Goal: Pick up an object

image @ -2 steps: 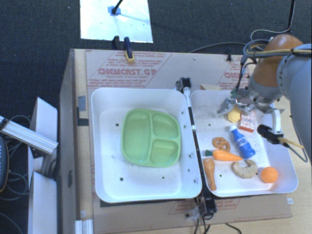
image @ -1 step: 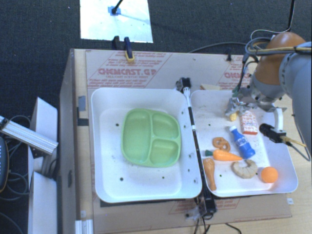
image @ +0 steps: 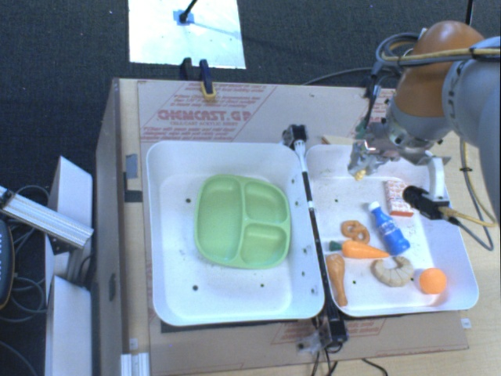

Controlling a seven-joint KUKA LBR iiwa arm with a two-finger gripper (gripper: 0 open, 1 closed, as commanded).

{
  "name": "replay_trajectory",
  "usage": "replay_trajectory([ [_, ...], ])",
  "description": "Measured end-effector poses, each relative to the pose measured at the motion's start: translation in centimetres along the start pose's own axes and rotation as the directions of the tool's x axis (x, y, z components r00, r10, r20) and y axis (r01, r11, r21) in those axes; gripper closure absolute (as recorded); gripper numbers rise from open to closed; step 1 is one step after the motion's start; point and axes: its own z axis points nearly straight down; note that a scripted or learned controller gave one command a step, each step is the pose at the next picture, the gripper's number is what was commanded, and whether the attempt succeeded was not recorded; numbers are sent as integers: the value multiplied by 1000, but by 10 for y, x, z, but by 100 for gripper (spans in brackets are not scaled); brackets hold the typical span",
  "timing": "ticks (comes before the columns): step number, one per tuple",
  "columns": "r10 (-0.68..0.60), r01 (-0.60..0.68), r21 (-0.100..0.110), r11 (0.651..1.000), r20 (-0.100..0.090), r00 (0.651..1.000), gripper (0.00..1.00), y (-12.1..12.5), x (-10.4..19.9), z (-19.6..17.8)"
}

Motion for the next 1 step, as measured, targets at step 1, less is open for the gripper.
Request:
replay_trajectory([
  [1,0,0,3,1000,0,1000,100,-19,52,-12],
])
